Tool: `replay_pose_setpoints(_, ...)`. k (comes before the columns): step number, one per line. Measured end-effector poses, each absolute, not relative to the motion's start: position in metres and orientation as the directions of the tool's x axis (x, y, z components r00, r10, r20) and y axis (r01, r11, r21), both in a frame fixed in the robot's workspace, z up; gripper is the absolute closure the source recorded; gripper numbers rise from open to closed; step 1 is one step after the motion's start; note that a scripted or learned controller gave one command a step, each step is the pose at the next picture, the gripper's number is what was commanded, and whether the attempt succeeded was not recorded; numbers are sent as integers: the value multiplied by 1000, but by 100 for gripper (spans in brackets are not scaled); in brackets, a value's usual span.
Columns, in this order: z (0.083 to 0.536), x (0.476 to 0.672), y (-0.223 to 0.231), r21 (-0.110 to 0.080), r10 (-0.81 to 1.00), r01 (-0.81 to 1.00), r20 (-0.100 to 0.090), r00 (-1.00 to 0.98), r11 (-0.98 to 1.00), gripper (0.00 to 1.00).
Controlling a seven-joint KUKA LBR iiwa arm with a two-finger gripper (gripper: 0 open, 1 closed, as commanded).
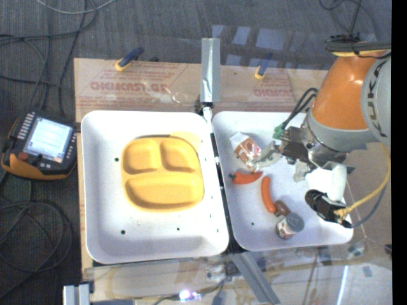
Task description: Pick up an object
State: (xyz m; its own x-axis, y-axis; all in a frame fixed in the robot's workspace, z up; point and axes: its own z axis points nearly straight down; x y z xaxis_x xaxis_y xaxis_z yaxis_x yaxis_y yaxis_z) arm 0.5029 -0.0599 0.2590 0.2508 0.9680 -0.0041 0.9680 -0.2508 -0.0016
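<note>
Sausage [266, 194] mid right bin [241, 230], open floor leftward.

- Floor [76, 30]: dark grey carpet, ribbed weave, along the top and left.
- Cables [57, 8]: thin, pale and dark, looped loose over the floor at top left and down the left side.
- Bench board [159, 84]: pale brown, faint red lettering, lying under the bins.
- Clamps: one blue and yellow [129, 58] at the board's upper left edge, another [262, 68] at upper right.
- Metal bar [210, 68]: grey, upright at the board's top middle.
- Pendant [41, 146]: orange-edged handheld unit, lit screen, on the floor left of the bench.
- Frame [254, 278]: metal members along the bottom edge.
</note>
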Motion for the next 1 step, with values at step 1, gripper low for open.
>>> replay_pose_setpoints(1, 197, 508, -103, -4, 975, 975, -3, 223, -223, 0)
